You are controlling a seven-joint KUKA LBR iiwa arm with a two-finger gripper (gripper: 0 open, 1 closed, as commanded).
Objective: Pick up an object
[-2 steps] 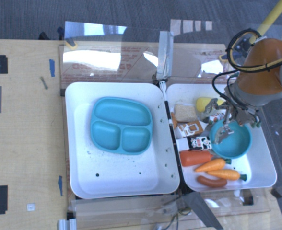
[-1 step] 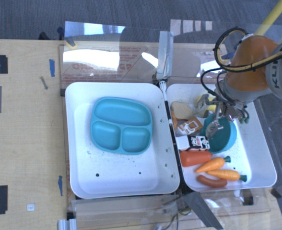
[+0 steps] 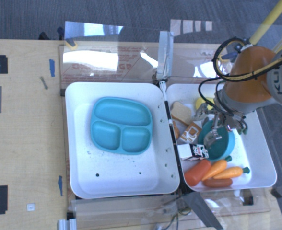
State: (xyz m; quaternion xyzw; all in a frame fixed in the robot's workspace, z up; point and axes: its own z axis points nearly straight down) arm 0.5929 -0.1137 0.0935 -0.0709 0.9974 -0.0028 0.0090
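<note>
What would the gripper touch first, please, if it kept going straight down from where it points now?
Probably the teal round bowl directly beneath the gripper in the right white bin; depth is unclear from this view.

Arm (image 3: 249, 75) reaching in from right, wrist pointing down.

1 camera hangs above the bench (image 3: 21, 128), fixed, looking down at a slant on the 2 white bins: the left bin (image 3: 78, 128) and the right bin (image 3: 261, 162). The arm (image 3: 249, 75) enters from the right side.
</note>
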